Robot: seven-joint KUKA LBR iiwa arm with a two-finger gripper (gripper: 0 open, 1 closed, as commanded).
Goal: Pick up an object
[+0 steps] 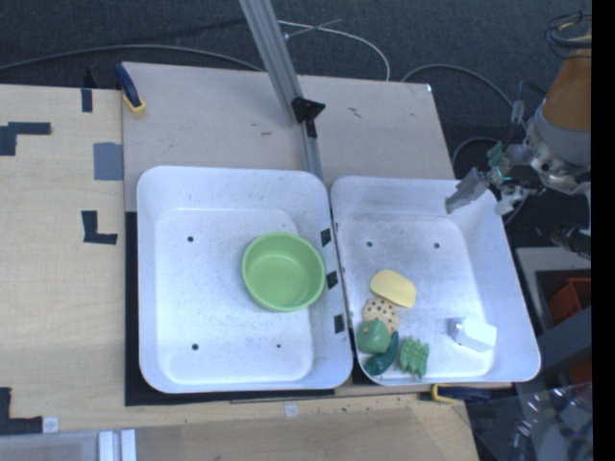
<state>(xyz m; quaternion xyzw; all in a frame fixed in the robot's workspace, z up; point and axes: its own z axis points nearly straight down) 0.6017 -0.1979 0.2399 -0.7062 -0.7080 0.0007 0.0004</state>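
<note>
Where the grey arm with its orange band point(569, 94) reaches in from the right, its claw point(478, 190) hangs over the far right corner of the right-hand shallow white bin point(500, 248); nothing shows between its tips, and whether they are spread or pressed together cannot be told from this slant.

Right-hand bin, contents:
- one pale yellow rounded piece point(393, 288), near the middle, toward the near side;
- one tan spotted piece point(379, 312), just beneath and touching the yellow one;
- one dark green rounded lump point(374, 337), against the near left corner;
- one teal curved piece point(385, 359), under the lump at the near rim;
- one green leafy, jagged-edged piece point(414, 355), just beside the teal one;
- one small white blocky object point(473, 333), apart from the cluster, near the right wall.
All lie well apart from the claw.

Left-hand shallow white bin point(163, 257), contents:
- one light green plastic bowl point(282, 271), upright, right of centre.

Worktop point(58, 257), pale wood, bears both bins side by side; a slanted metal pole point(274, 36) crosses above their far edge.
</note>
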